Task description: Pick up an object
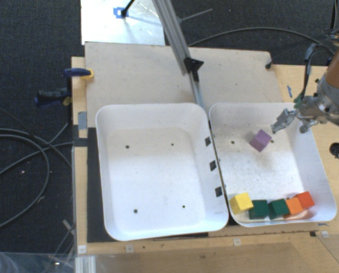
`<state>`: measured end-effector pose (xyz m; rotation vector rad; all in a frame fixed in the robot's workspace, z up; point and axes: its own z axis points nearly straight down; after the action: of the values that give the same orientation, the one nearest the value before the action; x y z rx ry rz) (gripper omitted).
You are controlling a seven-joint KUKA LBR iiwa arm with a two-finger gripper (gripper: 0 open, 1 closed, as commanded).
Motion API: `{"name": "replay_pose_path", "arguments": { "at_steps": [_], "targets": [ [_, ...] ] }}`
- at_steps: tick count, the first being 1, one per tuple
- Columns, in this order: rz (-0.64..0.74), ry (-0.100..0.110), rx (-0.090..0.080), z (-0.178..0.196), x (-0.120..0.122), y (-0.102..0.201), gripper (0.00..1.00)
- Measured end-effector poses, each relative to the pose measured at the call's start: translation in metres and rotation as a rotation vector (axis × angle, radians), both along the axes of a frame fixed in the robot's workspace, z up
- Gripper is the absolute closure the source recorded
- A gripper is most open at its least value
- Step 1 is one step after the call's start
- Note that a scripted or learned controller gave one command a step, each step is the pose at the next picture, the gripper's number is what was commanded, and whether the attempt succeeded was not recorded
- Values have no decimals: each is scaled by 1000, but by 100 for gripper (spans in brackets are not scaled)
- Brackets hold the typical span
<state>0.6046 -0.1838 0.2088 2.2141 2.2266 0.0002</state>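
Observation:
A purple block (pixel 260 140) lies tilted on the floor of the right bin (pixel 243 169), toward its back. Along that bin's front edge sits a row of blocks: yellow (pixel 241 202), dark green (pixel 259 209), green (pixel 279 207), orange (pixel 294 205) and red-orange (pixel 305 199). My gripper (pixel 291 123) hangs over the right bin's back right part, up and to the right of the purple block and apart from it. Its fingers are spread open with nothing between them.
The left bin (pixel 158 169) stands beside the right one, sharing a middle wall with black tabs. A slanted metal pole (pixel 175 33) crosses the back of the bench. A blue and yellow clamp (pixel 78 73) grips the bench's left edge.

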Motion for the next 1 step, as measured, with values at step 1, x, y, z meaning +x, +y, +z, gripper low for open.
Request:
{"name": "replay_pose_path", "arguments": {
  "at_steps": [1],
  "targets": [
    [-2, -21, -5, -94, 33, -4, 0]
  ]
}}
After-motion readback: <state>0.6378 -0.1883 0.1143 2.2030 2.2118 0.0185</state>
